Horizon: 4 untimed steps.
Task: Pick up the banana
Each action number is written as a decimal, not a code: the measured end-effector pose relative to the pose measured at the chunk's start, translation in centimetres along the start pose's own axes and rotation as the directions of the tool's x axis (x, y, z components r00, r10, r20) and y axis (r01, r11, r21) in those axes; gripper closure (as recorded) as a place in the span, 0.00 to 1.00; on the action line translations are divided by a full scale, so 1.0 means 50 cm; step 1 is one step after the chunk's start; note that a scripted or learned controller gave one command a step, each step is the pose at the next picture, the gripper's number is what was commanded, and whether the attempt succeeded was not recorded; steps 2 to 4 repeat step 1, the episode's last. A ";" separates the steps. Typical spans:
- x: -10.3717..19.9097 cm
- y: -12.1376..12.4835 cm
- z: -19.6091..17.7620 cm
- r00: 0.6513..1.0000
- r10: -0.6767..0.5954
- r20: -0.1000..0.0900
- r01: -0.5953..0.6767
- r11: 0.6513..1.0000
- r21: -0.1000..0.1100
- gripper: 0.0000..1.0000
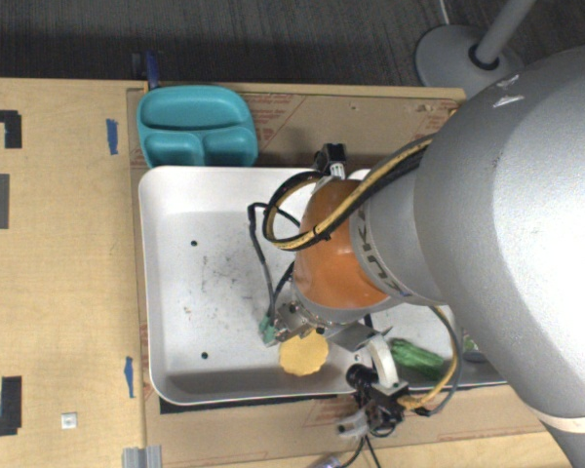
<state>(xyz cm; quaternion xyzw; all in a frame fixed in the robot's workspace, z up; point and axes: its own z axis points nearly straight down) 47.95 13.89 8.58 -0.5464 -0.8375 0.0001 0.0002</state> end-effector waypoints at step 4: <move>0.050 0.021 -0.076 0.990 0.140 0.000 -0.140 0.990 -0.002 1.00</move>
